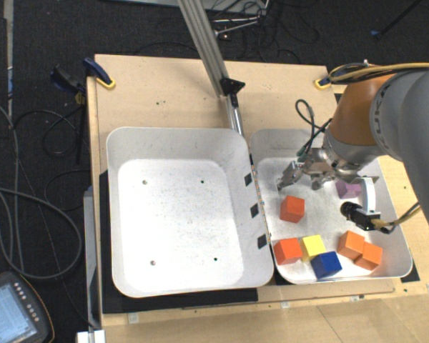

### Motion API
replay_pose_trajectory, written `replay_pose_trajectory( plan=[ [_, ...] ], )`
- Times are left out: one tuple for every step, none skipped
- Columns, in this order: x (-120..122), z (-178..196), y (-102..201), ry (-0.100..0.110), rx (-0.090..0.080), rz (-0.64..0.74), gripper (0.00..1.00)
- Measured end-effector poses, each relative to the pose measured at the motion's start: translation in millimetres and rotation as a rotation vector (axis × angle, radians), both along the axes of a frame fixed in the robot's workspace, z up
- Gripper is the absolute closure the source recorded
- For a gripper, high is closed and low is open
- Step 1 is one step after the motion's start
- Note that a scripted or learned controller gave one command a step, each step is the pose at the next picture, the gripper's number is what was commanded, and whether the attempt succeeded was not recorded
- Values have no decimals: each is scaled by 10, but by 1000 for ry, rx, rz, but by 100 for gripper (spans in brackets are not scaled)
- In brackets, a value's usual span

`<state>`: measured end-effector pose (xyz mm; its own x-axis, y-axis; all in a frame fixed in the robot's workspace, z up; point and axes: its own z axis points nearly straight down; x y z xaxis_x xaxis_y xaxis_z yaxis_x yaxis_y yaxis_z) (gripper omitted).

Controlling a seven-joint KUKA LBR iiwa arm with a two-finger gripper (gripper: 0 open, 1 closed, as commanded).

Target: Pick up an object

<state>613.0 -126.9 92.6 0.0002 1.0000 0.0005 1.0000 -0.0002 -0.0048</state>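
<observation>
The jaws of the gripper (298, 175) are seen spread open and empty, just above the red cube (292, 209) in the right bin (272, 164). If lowered off-centre, the cube is likely pushed aside rather than gripped.

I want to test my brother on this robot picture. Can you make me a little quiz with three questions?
1. True or false: the blocks lie in the left bin.
2. Which colour block lies nearest the gripper? A) blue B) orange C) yellow
3. Fill in: the blue block touches the ____ block.

Key
1. False; they lie in the right bin.
2. B, the lone orange block.
3. Yellow.
</observation>
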Motion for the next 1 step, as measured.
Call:
replay_pose_trajectory(
  plan=[
    [16,131,-5,-7,-1,-1,100]
  ],
)
